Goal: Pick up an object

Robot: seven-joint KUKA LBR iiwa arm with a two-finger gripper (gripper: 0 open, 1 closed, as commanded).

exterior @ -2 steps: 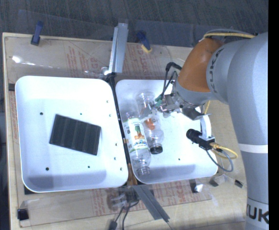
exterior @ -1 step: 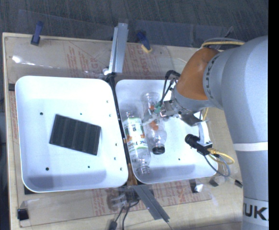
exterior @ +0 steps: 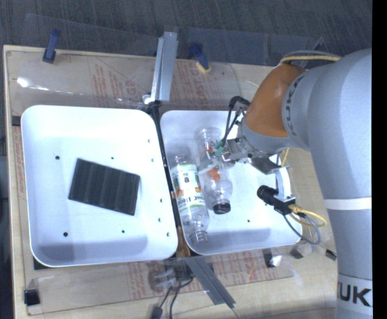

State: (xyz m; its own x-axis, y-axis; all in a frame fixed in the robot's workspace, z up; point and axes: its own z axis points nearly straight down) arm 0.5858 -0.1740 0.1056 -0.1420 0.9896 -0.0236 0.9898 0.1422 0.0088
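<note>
Several clear plastic bottles lie in the right bin point(exterior: 260, 228). One bottle with a green and white label point(exterior: 186, 186) lies along the bin's left wall. A bottle with a black cap point(exterior: 219, 191) lies beside it, with orange on its label. A third clear bottle point(exterior: 208, 140) lies further back. My gripper point(exterior: 223, 154) is low over this cluster, right between the back bottle and the black-capped one. The wrist above it hides how it meets them. A dark ribbed rectangular pad point(exterior: 105, 186) lies flat in the left bin point(exterior: 40, 131).
A metal divider bar point(exterior: 163, 65) runs up from between the two bins. Blue clamps point(exterior: 50, 45) sit at the bench's back edge. The grey arm with its orange band point(exterior: 273, 102) covers the right bin's right side, and cables point(exterior: 300, 214) hang by its front right corner.
</note>
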